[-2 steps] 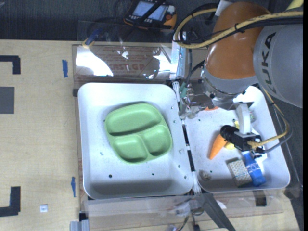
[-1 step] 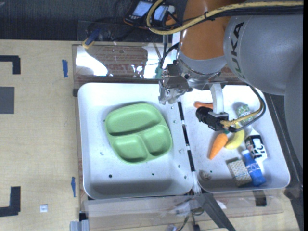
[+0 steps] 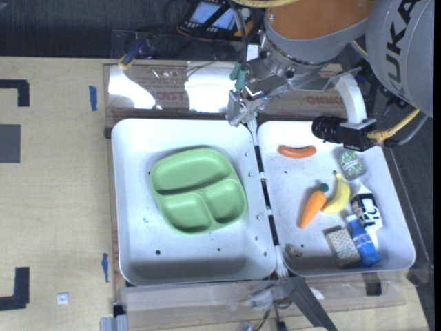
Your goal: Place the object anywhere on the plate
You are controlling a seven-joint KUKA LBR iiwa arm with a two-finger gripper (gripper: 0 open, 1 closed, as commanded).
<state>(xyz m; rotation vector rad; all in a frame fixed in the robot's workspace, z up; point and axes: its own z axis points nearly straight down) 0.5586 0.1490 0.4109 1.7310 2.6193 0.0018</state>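
- Camera view: the gripper (image 3: 239,110) hangs over the far end of the rim between the two bins; whether it is spread or pressed together cannot be told, and nothing shows in its grasp.
- The arm (image 3: 324,9) bears large white letters, "KU" readable at the upper right.
- The green plate (image 3: 198,188), with three compartments, lies in the left bin (image 3: 131,205).
- The right bin (image 3: 396,205) holds a sausage (image 3: 297,151) at the far side, a carrot (image 3: 312,207) touching a banana (image 3: 338,195), a green-speckled ball (image 3: 351,163), a black-and-white item (image 3: 365,211) whose print is unreadable, a blue bottle (image 3: 363,241) and a grey sponge (image 3: 342,245) near the right corner.
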